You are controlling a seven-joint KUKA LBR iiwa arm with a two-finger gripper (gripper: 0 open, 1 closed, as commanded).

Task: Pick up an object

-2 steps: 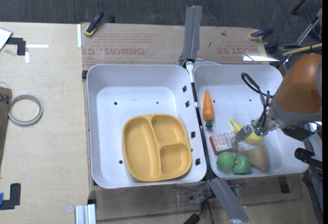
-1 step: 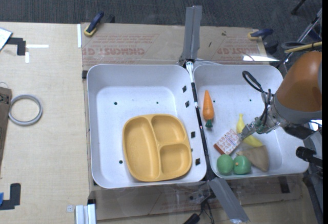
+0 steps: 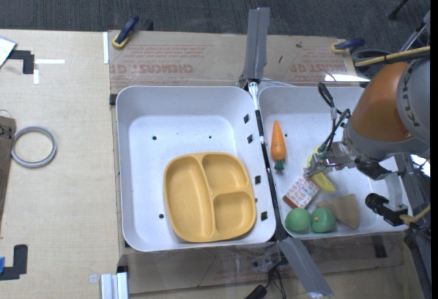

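Overhead, the grey arm with its orange band is reaching in from the right and bending down into the right bin (image 3: 294, 100), its gripper (image 3: 319, 166) hanging low just above a yellow banana (image 3: 324, 183), though whether it is clenched or released cannot be told. Around it in that bin are lying a carrot (image 3: 277, 141), a red-and-white packet (image 3: 300, 191), two green fruits (image 3: 309, 221) and a tan wedge (image 3: 345, 209), while the left bin (image 3: 137, 126) is holding a yellow divided plate (image 3: 209, 196). Both bins are sitting on a cardboard-covered bench (image 3: 61, 222) with a tape roll (image 3: 31, 146) at its left, against dark carpet.
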